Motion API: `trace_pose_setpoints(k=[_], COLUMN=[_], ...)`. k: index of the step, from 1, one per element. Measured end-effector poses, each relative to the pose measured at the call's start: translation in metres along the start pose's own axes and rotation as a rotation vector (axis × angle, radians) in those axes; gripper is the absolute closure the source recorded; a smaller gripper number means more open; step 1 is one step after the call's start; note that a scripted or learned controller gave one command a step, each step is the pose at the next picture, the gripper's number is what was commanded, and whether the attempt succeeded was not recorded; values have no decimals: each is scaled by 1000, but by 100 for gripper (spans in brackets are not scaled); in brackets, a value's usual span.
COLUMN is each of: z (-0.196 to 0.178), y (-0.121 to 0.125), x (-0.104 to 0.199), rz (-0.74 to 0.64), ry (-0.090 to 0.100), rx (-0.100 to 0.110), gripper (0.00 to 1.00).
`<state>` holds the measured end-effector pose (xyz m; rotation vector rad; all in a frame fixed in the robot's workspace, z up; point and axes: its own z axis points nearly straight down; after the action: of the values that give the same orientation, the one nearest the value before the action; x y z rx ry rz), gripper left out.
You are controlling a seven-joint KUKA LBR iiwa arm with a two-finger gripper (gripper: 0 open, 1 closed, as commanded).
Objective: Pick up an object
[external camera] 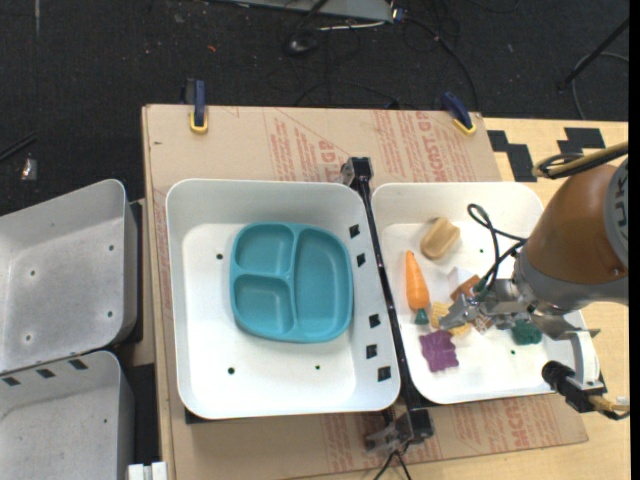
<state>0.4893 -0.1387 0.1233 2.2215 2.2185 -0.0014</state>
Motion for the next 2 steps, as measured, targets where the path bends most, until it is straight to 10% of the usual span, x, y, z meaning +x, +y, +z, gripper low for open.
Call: trace_pose_setpoints(k=[1, 2], z=[10, 0], y=[6, 6], x=[-3, -5], rz=[2, 5], ry=[-7, -10], rx=[-20, -23], gripper=[0, 100])
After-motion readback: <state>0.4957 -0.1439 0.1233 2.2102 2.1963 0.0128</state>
